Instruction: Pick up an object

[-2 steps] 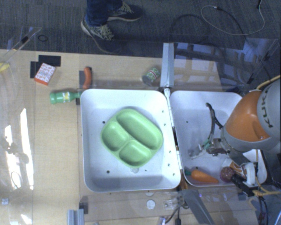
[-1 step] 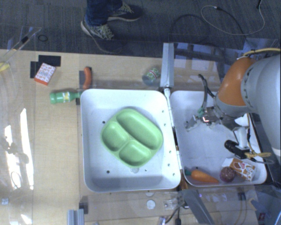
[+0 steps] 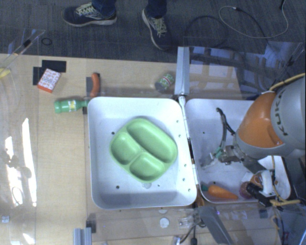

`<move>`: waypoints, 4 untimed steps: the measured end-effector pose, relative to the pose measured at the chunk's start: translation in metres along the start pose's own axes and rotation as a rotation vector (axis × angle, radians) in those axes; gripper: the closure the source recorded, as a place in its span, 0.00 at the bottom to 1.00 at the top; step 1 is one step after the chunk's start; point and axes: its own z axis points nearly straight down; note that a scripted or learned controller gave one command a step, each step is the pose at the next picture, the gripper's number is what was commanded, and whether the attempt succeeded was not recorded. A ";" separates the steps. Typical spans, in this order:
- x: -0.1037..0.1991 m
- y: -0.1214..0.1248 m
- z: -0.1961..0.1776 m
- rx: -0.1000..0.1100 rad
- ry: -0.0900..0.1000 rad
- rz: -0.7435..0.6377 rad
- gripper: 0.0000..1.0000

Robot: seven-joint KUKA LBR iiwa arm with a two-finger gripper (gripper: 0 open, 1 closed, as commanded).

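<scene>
My gripper (image 3: 221,156) hangs low over the middle of the right bin (image 3: 205,117), below the arm's orange band (image 3: 260,127). The wrist hides much of it. An orange carrot (image 3: 219,192) lies at the bin's front edge, a short way in front of the gripper and apart from it. A dark red round object (image 3: 250,187) sits to the carrot's right, partly covered by the arm. A green divided plate (image 3: 143,148) lies flat in the middle of the left bin (image 3: 103,191).
On the bench behind the left bin lie a green bottle (image 3: 69,105), a red and white box (image 3: 49,80), an orange-handled tool (image 3: 95,84) and a green can (image 3: 166,81). A metal divider (image 3: 182,72) stands between the bins. Someone's shoes (image 3: 91,13) stand beyond the bench.
</scene>
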 end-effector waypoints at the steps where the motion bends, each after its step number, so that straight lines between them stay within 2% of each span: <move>1: -0.038 0.083 0.001 -0.002 -0.004 -0.269 0.00; 2: -0.097 -0.013 -0.001 -0.001 -0.006 -0.328 0.00; 3: -0.020 -0.017 -0.001 -0.005 -0.004 -0.479 0.00; 4: -0.116 -0.037 -0.057 0.001 -0.006 -0.233 0.00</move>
